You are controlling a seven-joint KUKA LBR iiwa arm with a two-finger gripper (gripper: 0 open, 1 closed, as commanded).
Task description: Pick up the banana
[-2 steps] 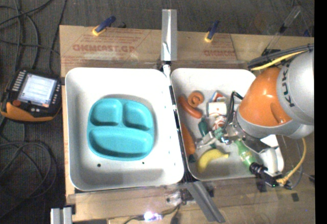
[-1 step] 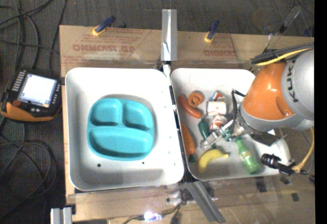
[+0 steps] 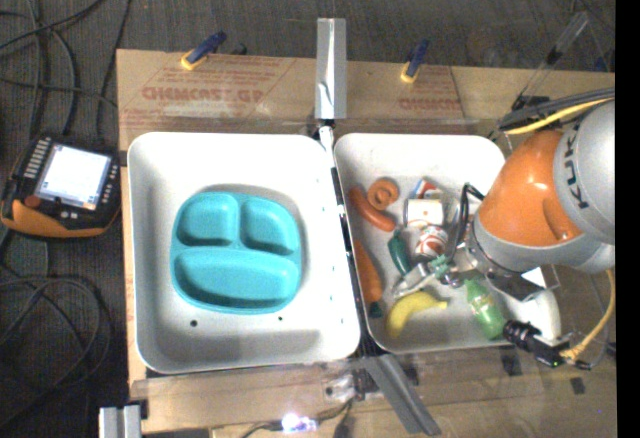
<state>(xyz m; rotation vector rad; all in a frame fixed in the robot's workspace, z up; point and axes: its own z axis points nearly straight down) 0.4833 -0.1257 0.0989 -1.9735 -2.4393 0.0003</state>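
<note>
The yellow banana (image 3: pixel 410 309) lies at the front of the right bin (image 3: pixel 480 148), near its front wall. My gripper (image 3: pixel 432 272) hangs just above and slightly behind the banana, at the end of the orange-banded arm that comes in from the right. It sits among the clutter, close to a red-and-white can (image 3: pixel 430 244). The banana rests on the bin floor and looks untouched. Part of the gripper's tip is hidden by the wrist and the objects around it.
The right bin also holds an orange ring (image 3: pixel 382 193), a red sausage (image 3: pixel 372 217), a carrot (image 3: pixel 368 272), a white carton (image 3: pixel 424 212) and a green bottle (image 3: pixel 485 312). A teal divided plate (image 3: pixel 238 251) lies in the left bin (image 3: pixel 145 256).
</note>
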